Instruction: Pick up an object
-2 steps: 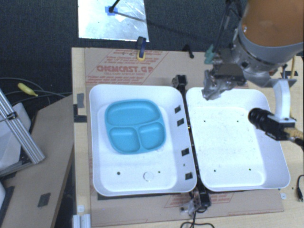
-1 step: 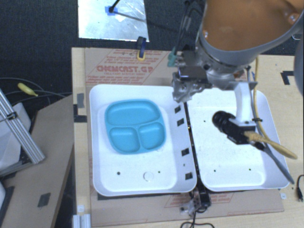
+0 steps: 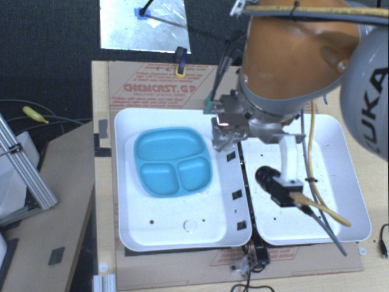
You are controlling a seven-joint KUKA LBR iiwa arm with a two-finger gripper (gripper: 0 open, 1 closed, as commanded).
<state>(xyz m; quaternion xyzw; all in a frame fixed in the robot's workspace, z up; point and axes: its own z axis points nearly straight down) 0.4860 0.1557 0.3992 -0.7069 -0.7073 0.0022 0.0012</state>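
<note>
Claw (image 3: 226,132) state unclear, blue divided plate (image 3: 173,161) flat in left bin (image 3: 130,224), long axis left-right

Blue divided tray (image 3: 172,161) — white bins (image 3: 146,236) — orange-banded grey arm (image 3: 292,47)

That arm (image 3: 364,84) is chunky: smooth grey shell with dark "KUKA" lettering on the side, and 1 big glossy orange band (image 3: 292,41) above the wrist. Below that there's a silver metal flange, plus a yellowish cable (image 3: 313,157) hanging down.
</note>
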